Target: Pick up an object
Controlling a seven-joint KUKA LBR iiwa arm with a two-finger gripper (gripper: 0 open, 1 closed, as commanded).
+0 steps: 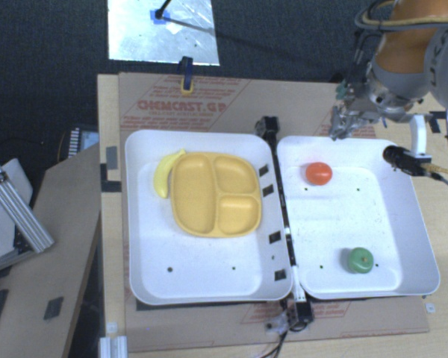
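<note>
An orange-red round fruit (319, 173) lies in the right bin (403, 222), near its back edge. A green apple (360, 260) sits toward that bin's front. A yellow banana (163, 173) lies in the left bin (145, 267), tucked against the left side of a yellow divided plate (214, 194). My gripper (344, 127) hangs over the back rim of the right bin, up and to the right of the orange-red fruit, with nothing visibly between its fingers. Its fingers look close together, but they are small and blurred.
A black clamp strip (277, 200) runs between the two bins. A black fixture (402, 158) sits on the right bin's back right rim. A silver sheet (163, 21) lies beyond the cardboard base (201, 103). An aluminium rail (11, 200) stands at the left.
</note>
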